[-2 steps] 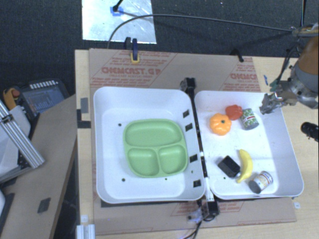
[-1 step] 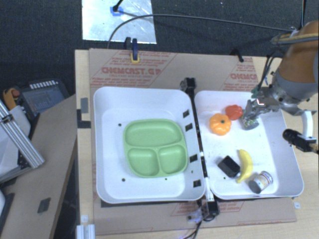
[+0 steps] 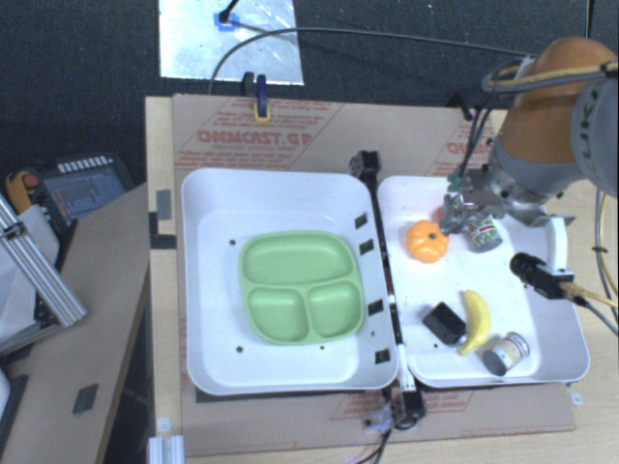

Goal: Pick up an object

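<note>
While the arm reaches in from the right, the gripper (image 3: 462, 215) hangs low over the far part of the right bin (image 3: 571, 351), just beside the orange pumpkin-shaped toy (image 3: 427, 241) and a small can (image 3: 485, 234). Whether the jaws are apart or together cannot be told from this slant, and nothing is visibly held.

Procedure, as a judgement: select one target, most plausibly the pumpkin toy or the can nearest the gripper. Centre the jaws over it, descend straight, and close on its widest stable section. The toy is round and may roll; the can lies tilted and may slip sideways.

Obstructions: toy and can sit close together, so a wide approach risks nudging the neighbour. A banana (image 3: 475, 319), a black block (image 3: 445, 322) and a second can (image 3: 505, 352) lie nearer the front, well apart from the gripper. The left bin (image 3: 208, 259) carries a green divided plate (image 3: 298, 286). Both bins rest on the worktop (image 3: 290, 133).
</note>
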You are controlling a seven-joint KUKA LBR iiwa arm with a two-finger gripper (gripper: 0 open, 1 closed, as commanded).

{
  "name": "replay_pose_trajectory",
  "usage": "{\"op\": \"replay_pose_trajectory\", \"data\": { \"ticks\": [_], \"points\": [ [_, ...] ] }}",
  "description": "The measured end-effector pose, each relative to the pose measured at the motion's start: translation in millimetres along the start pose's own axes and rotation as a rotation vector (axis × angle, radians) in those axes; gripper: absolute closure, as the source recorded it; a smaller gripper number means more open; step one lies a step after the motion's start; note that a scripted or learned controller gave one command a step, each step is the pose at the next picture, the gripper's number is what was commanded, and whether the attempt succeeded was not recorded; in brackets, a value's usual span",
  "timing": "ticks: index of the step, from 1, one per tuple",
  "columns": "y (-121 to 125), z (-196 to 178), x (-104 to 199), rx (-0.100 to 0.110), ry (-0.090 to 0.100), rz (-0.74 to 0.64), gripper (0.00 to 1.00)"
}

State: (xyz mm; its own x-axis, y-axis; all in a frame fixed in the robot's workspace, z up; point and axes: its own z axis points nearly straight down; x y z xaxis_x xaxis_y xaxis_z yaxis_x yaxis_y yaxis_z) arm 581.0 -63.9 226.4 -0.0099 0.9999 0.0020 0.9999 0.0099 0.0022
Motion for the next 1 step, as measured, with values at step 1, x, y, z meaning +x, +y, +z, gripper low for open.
{"op": "replay_pose_trajectory", "data": {
  "ticks": [1],
  "points": [
    [-1.6, -8.1, 49.8, 0.0, -0.001, 0.001, 1.0]
  ]
}}
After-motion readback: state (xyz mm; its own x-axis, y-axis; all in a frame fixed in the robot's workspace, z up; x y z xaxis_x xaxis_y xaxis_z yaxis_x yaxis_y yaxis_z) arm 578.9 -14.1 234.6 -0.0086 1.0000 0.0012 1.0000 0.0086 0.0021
